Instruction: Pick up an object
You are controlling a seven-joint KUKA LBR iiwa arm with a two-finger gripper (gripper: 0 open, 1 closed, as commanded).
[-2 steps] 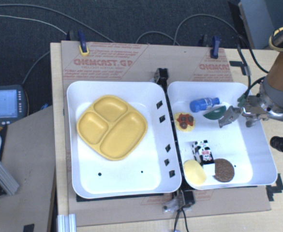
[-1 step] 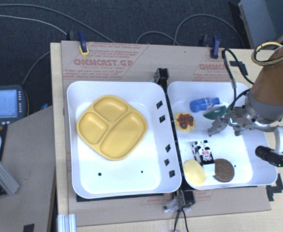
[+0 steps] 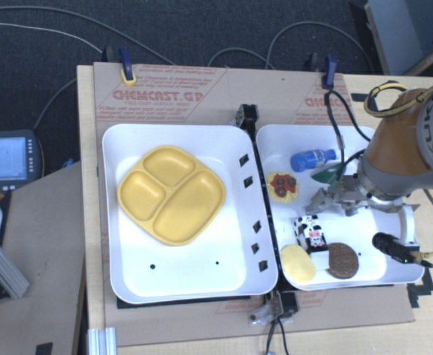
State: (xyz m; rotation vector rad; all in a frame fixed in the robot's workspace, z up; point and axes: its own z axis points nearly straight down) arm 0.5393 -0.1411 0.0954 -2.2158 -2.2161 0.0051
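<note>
The right bin holds several small objects. A blue bottle lies at the back and a red and yellow toy sits near the left wall. Towards the front are a black and white piece, a pale yellow oval and a brown disc. A green object pokes out from under the arm. My gripper hangs low over the middle of this bin, between the bottle and the black and white piece. I see nothing gripped in it.
A yellow divided plate lies in the left bin. A black divider with clips runs between the bins. The arm's orange band covers the right bin's far right side. Cables trail across the back.
</note>
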